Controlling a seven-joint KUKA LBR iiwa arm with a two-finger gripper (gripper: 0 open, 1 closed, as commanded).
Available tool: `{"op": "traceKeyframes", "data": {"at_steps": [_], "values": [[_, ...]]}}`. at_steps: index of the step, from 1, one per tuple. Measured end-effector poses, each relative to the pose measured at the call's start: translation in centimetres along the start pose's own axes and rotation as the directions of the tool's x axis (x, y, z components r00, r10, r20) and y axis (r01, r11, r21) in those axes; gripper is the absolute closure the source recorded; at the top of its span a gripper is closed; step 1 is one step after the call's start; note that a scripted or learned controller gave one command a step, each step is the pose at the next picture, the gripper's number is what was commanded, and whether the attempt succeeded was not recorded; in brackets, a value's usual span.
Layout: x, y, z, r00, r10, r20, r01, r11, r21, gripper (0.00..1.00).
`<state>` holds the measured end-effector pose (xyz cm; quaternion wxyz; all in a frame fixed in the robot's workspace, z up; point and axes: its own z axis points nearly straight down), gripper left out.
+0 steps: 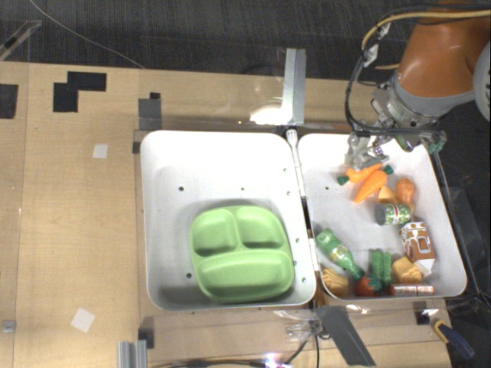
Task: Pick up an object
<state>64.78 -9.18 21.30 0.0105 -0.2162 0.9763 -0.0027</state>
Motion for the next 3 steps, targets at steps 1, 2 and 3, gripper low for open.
{"op": "traceKeyframes", "data": {"at_steps": [1, 2, 3], "values": [[0.2, 0.1, 0.5, 1.0, 0.001, -0.007, -0.001, 1.0, -0.005, 0.0], [-0.8, -2.4, 12.0, 1.0, 0.016, -0.007, -0.016, 1.0, -0.005, 0.0], [11.3, 2.1, 12.0, 1.0, -0.016, -0.007, 0.016, 1.0, -0.003, 0.0]]}}
